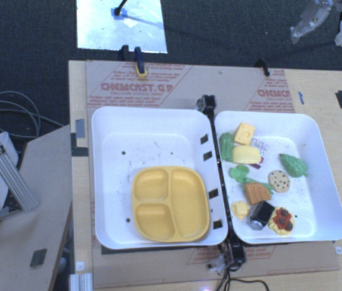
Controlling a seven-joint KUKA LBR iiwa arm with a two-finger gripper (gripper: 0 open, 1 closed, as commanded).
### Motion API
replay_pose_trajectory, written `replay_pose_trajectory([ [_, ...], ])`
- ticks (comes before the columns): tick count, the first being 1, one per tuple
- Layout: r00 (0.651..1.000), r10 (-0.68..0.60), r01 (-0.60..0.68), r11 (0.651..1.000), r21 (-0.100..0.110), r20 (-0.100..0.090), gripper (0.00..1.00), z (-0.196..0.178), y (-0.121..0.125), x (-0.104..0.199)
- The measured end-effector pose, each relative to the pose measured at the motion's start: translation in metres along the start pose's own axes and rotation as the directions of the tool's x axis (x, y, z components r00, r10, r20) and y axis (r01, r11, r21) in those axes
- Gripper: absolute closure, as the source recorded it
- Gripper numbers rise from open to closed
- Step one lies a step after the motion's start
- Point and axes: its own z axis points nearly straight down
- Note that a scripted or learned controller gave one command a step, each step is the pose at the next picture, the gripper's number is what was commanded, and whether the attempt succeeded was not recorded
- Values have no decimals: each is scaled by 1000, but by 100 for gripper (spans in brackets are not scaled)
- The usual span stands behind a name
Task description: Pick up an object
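inside the right bin (325,156), to the right of the black divider (219,174) that joins the two bins, lies the whole heap of toy food: a yellow cheese wedge (244,133) at the far end, a pale yellow piece (246,155) just beside it with a green pod (226,145) against the divider, a green leaf (293,165) nearer the right wall, a cookie (278,180) in the middle, a waffle-brown slice (257,193) beside it, and a dark can (261,214) touching a small pizza (281,220) at the near end. any of these could serve as the object to pick, and all of them rest on the bin floor, so by my reading nothing of the task is done yet.

the gripper (330,20) hangs well beyond the far right corner of that bin, over dark floor, its two pale fingers spread apart with nothing between them.

the leaf and cookie have bare floor around them; the pod and pale piece crowd the divider. left of the divider, the left bin (107,162) carries a yellow compartment tray (171,202).
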Motion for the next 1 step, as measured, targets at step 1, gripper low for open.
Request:
replay_pose_trajectory([
  [1,1000,-3,3,1000,-4,2,100,-12,0,0],
])
